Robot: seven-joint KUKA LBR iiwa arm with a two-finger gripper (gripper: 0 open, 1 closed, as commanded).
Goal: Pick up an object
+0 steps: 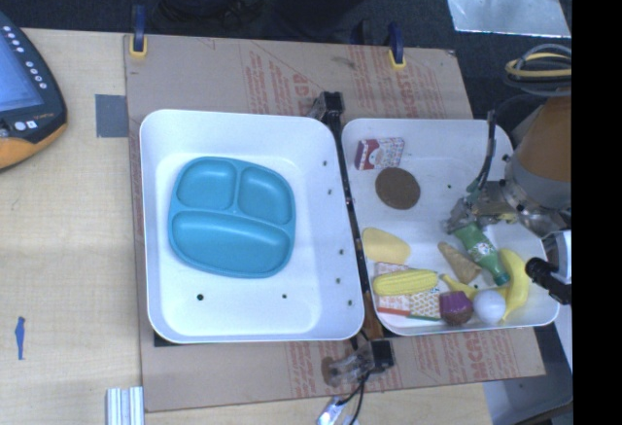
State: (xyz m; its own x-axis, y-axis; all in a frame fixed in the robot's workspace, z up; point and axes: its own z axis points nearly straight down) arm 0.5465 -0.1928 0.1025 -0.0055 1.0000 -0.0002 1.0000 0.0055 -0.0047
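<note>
At the near edge of the right bin [428, 328] lies a crowded row of toy food: a corn cob [405, 282] on a flat card, a purple piece [455, 307], a white egg [491, 305] and a banana [515, 283] curving up the right side. Just beyond them sit a yellow lump [385, 245], a tan wedge [459, 263] and a green bottle [482, 253], the bottle touching the wedge and the banana. Farther back a brown disc [397, 188] lies alone, with a red-and-white carton [379, 154] beyond it near the far wall. The left bin [160, 219] carries a blue divided plate [233, 217].

The gripper [473, 212] hangs low over the far end of the bottle, close to the bin's right side; whether it is spread or closed I cannot tell, and nothing can be seen held. The bottle looks like the likeliest target. For a clean pick it probably wants a grip across the bottle's narrow width, clear of the wedge and banana, which could be nudged or dragged along. The arm [544, 156] comes in from the right, its orange band above the wrist, bent steeply downward.
</note>
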